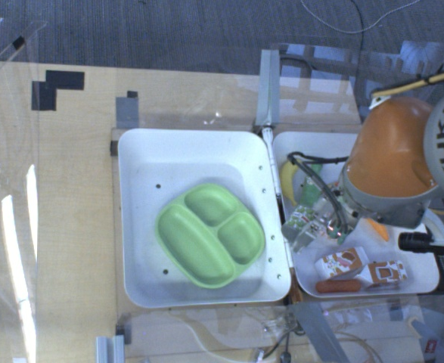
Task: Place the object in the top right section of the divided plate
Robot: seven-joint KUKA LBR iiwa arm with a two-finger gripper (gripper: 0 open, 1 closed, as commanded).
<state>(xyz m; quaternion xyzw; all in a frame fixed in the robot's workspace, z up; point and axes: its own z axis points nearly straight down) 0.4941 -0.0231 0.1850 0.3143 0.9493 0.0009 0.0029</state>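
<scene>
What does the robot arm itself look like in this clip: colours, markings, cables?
The arm is grey with a large rounded orange band above the wrist. Black letters from the maker's name sit on the pale casing at the right edge. Black cables loop from the wrist toward the gripper, a small cluttered assembly of pale and dark parts.

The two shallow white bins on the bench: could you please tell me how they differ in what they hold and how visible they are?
The left shallow white bin holds a single light green divided plastic plate; the right shallow white bin holds several small items, among them a yellow banana-like piece and a brown sausage-like piece. The left bin lies fully in sight; the right one is partly covered by the grey and orange arm. Both are white with rounded corners.
</scene>
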